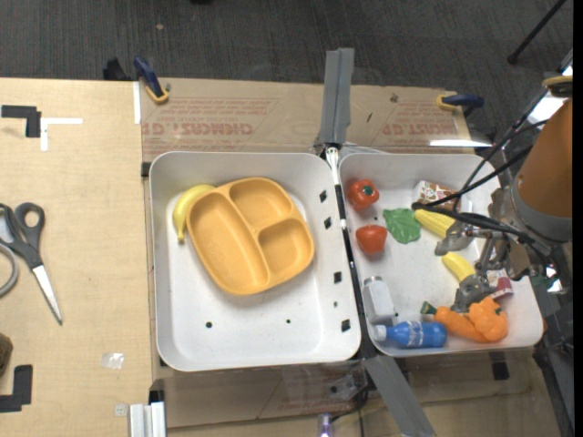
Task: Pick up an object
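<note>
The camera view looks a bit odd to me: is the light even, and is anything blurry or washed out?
Camera view: soft, even light, with only faint shadows under the orange divided plate; the left bin looks bright white without hard glare; the scissors look sharp; the gripper and the cables near it are darker and harder to read.

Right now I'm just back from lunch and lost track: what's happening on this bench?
The grey arm reaches in from the right, and its claw is low over the right bin, just above the orange carrot near the bin's front right corner. Nothing is visibly lifted. Around it lie a yellow corn cob, a blue bottle and two red tomatoes. The left bin holds an orange divided plate with a banana beside it.
</note>
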{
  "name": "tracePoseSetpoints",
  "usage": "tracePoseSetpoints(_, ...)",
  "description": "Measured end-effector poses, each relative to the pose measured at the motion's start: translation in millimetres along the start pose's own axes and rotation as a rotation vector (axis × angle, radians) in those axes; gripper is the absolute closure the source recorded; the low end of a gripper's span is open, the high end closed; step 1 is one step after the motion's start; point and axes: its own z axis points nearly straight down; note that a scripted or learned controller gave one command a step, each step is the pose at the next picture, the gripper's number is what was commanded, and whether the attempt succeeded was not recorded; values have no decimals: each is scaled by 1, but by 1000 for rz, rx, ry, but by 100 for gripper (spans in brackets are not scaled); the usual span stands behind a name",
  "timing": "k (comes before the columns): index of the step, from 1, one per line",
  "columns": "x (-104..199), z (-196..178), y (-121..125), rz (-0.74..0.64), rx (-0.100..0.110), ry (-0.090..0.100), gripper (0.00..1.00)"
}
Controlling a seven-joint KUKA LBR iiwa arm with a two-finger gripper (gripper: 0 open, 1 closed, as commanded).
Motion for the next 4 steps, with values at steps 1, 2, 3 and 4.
tracePoseSetpoints(1,-94,126,-10,-1,1,-4,0)
tracePoseSetpoints(2,-116,127,27,129,0,-3,0)
tracePoseSetpoints(3,-168,125,24,33,1,-7,0)
tracePoseSetpoints(4,-134,126,18,207,0,-2,0)
